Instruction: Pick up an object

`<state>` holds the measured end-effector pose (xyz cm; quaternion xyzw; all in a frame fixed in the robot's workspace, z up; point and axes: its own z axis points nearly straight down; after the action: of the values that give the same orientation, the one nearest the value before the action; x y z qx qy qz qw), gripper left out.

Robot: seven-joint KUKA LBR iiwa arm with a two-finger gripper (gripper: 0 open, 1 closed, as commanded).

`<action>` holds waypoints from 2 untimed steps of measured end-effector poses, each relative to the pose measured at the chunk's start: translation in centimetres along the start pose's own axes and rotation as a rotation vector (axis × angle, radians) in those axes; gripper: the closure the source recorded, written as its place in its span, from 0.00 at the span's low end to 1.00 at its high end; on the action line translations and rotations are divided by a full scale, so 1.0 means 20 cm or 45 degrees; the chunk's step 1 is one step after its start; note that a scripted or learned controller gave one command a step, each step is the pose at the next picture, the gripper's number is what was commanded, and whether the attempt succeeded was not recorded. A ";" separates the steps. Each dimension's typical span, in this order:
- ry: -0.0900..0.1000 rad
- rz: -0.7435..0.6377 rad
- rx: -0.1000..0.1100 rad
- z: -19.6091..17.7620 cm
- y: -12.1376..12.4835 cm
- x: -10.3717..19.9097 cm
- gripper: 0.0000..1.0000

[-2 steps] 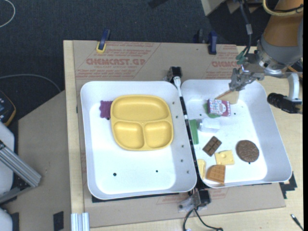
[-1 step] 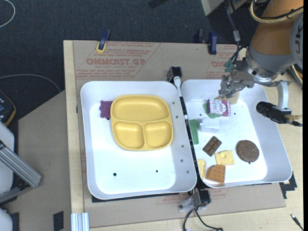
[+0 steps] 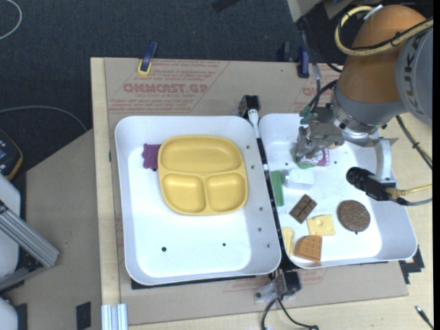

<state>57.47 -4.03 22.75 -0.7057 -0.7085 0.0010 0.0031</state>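
We see the arm [image 3: 375, 67] reaching down into the right bin [image 3: 395, 243]. Our gripper [image 3: 311, 153] sits low at that bin's upper left, right over a small pinkish-green object [image 3: 313, 159]; we cannot tell how its fingers stand. The left bin [image 3: 137, 253] holds a yellow divided tray [image 3: 203, 172]. Below the gripper lie a green block [image 3: 277, 186], brown cookie [image 3: 353, 214] and waffle [image 3: 309, 247], well apart, leaving lift room.

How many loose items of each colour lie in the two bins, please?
Yellow: 3, the tray, cheese piece and strip
Brown: 2, the cookie and chocolate
Green: 1
Purple: 1
Tan waffle: 1
Total: 8
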 end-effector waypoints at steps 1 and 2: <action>0.000 -0.002 -0.002 -0.05 -0.13 0.23 1.00; -0.001 -0.001 -0.001 -0.05 -0.30 0.44 1.00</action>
<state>51.53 4.76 23.85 -0.7054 -0.7088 0.0010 0.0026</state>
